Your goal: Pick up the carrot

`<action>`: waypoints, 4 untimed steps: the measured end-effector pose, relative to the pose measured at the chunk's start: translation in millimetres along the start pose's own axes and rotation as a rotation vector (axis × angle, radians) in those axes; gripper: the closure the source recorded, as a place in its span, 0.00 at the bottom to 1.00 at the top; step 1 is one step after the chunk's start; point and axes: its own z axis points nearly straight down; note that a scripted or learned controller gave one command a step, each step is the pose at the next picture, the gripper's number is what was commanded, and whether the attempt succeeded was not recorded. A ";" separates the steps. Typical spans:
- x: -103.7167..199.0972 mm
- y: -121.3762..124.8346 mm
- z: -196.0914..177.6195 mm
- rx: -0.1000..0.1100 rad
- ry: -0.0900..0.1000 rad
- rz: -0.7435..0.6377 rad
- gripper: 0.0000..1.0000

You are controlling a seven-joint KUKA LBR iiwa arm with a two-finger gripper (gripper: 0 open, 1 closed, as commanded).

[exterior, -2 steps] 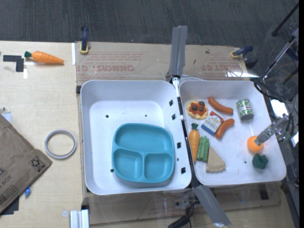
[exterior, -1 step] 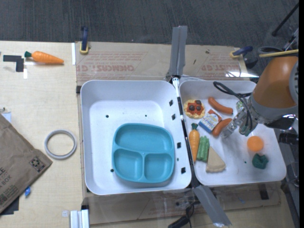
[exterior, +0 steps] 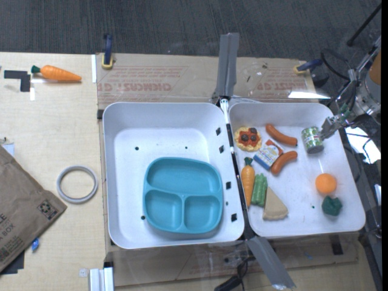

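We are looking at the approach step, as far as we can judge: the gripper [exterior: 332, 126] is hanging at the upper right of the right bin [exterior: 354, 220], close by a small green-and-silver can [exterior: 311, 139], and nothing is sitting between its tips. Whether it is spread wide or closed narrow we cannot tell from this slant.

Taking the blue divided plate [exterior: 183, 195] in the left bin as our landmark, the carrot [exterior: 247, 179] is lying just to the plate's right, across the seam between the bins, close against the right bin's left wall. Its long axis is running nearly straight up and down the view. The green stub is pointing away toward the far side of the bench, and the orange body is tapering toward the near side.

A green vegetable piece [exterior: 259, 190] is lying alongside it, farther from the plate, touching or nearly so. A tan wedge [exterior: 274, 206] is sitting beyond that, near the carrot's tip.

We are judging that the next move calls for a long traverse toward the plate, then a descent with the closing direction set across the carrot's narrow width. The wall on one side and the green piece on the other are leaving little room.

A second carrot [exterior: 56, 73] is lying on the bench far to the plate's upper left.
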 end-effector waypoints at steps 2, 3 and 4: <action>6.2 -107.0 -10.6 -0.001 0.003 -0.446 1.00; 17.1 -102.9 -7.3 -0.002 0.001 -0.368 1.00; 6.5 -106.9 -10.6 -0.001 0.002 -0.620 1.00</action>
